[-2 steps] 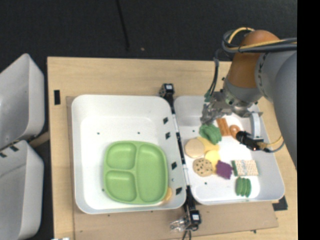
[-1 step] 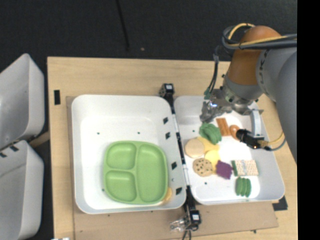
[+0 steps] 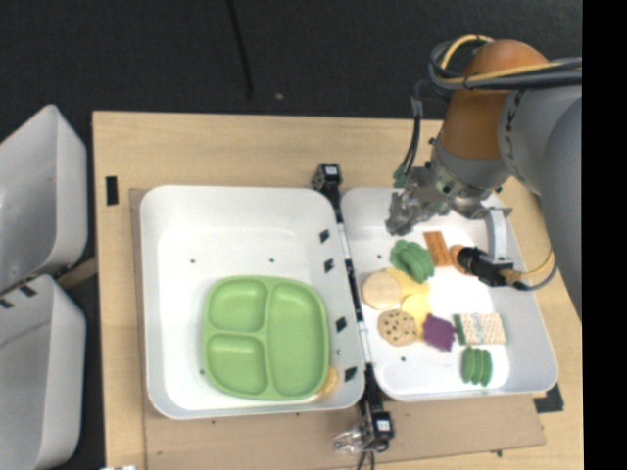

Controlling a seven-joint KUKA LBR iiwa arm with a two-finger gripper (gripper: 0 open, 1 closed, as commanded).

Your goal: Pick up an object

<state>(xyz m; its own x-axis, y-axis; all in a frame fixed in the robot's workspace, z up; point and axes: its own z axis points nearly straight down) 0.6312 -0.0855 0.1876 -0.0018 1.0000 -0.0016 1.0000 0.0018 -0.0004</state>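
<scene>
Start at the near end of the right bin (image 3: 519,375), where the green pea-pod piece (image 3: 476,365) lies closest to you with its long axis running roughly near-to-far; just beyond it sit the striped wafer block (image 3: 482,328), the purple piece (image 3: 439,333) and the chocolate-chip cookie (image 3: 397,327), all crowded beside one another. Past the cookie come the yellow piece (image 3: 416,307) and the pale round bun (image 3: 381,289), and beyond those the green leafy piece (image 3: 412,259), which is my guess for the target, since it lies nearest the claw (image 3: 404,213). That leafy piece sits just on the far side of the bun, touching or nearly touching it, with an orange strip (image 3: 438,250) just to its right; its long axis slants from far-left to near-right, and its broader end points toward the yellow piece. The claw hangs above the bin floor just beyond the leafy piece, and you cannot tell from this angle whether its fingers are parted or closed; nothing is visibly between them. To do this step well, you would bring the claw toward the near side until it is over the middle of the leaf, turn the wrist so the fingers straddle its short width, and descend straight so you avoid nudging the bun. The left bin (image 3: 176,223), holding the green divided plate (image 3: 265,338), plays no part.
</scene>
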